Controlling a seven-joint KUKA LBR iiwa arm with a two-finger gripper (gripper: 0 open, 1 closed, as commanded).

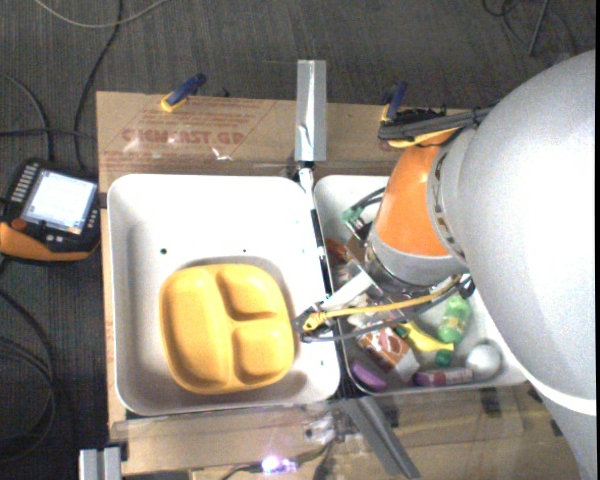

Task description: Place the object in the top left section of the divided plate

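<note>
Looming grey arm (540,228) hides its gripper; whether it grips anything, I can't tell. Small light plastic toys (420,353) crowd the right white bin (332,193); yellow divided plastic plate (228,323) waits left.

The arm (500,228) is covering most of the right bin (332,193), hiding the gripper beneath its wrist. The objects (420,353) heaped along that bin's near side are lying partly under the arm and are appearing too small and jumbled to identify. The arm's bulk is running off the right edge.
</note>
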